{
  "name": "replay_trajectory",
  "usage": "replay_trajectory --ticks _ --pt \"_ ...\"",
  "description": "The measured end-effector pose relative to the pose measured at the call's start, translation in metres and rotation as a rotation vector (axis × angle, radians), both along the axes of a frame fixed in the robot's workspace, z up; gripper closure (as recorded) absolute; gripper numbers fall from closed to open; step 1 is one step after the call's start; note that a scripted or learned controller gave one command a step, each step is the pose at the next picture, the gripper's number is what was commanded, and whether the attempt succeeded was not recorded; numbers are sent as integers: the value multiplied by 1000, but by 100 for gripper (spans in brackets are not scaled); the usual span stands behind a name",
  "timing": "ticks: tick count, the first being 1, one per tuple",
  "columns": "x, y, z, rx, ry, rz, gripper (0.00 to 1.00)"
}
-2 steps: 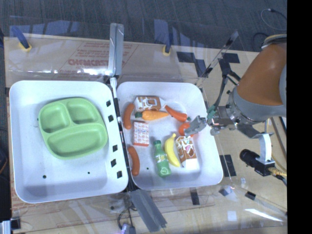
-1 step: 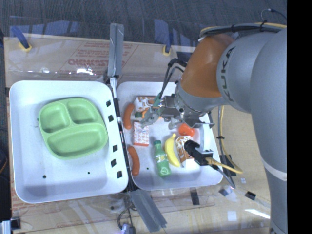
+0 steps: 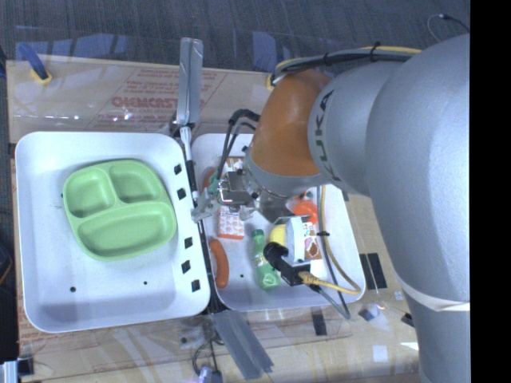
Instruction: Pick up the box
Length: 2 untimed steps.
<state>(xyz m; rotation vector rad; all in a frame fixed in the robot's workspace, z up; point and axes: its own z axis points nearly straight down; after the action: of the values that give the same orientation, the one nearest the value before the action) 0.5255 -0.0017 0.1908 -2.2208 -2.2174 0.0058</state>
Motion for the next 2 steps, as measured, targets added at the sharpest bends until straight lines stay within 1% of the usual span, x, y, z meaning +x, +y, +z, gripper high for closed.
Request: replay_trajectory --ticks 1,2 --pt "29 -60 0 0 -2 24 0" --pt "-10 -111 -100 3 -1 214 0"
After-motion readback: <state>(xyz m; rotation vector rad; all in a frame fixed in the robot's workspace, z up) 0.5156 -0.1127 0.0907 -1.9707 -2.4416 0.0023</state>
